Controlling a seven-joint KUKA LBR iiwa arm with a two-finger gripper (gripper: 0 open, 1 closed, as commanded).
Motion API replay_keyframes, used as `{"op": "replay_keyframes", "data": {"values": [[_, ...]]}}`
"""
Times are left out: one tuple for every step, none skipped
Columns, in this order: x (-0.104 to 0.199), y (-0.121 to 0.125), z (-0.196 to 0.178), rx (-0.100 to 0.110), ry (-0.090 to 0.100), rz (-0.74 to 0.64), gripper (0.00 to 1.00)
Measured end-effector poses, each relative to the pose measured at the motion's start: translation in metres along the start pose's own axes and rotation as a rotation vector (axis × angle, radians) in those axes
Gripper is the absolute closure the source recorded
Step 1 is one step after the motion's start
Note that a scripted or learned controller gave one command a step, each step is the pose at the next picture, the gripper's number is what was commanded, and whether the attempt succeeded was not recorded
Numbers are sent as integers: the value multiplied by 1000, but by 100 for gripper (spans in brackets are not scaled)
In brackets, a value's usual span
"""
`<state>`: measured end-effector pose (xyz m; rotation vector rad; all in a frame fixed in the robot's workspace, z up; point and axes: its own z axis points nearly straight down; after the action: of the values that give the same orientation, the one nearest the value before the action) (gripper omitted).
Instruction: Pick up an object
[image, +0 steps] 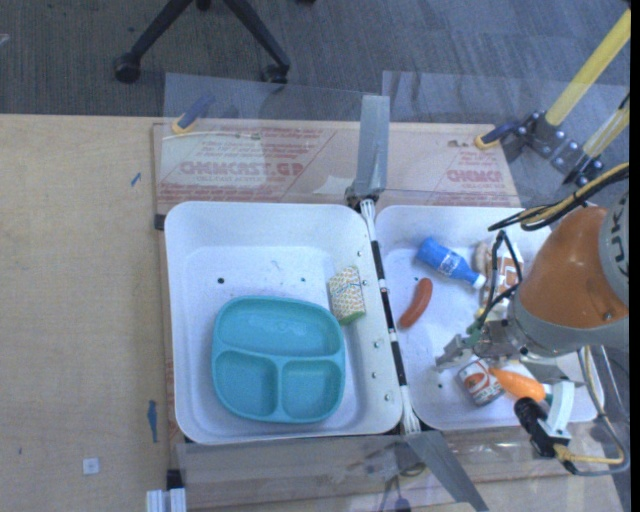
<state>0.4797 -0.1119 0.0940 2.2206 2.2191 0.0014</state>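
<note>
1. Beyond the bench I see grey carpet and the black legs of a chair base (200, 40); the bench top (70, 300) itself is pale wood, with clear sheeting and printed cardboard lying behind the bins.

2. From the camera view, the left bin (185, 300) is shallow white plastic with rounded corners. It holds a teal divided plate (280, 358), smooth and matte, with three compartments. A small patterned block (347, 293), woven-looking in yellow and white, leans just beside the plate's upper right corner, near the wall between the bins.

3. The right bin (425, 400) carries the loose items: a reddish sausage (416, 302), slim and curved; a blue bottle (447, 260) lying on its side with a white cap; a small can (480, 381) with a red-and-white label; and an orange carrot shape (520, 383) just beside the can.

4. The gripper (470, 350) hangs low over the right bin, just above the can. I cannot tell whether the claw is open or closed, and nothing shows between its tips.

5. My judgement: I am at the approach step, nothing is lifted, and the can is the likeliest target. Next I need to centre over its rounded, slippery side and clear the carrot before closing.
</note>
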Motion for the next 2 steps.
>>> {"op": "replay_keyframes", "data": {"values": [[-1,0,-9,-1,-1,3,100],[-1,0,-9,-1,-1,3,0]]}}
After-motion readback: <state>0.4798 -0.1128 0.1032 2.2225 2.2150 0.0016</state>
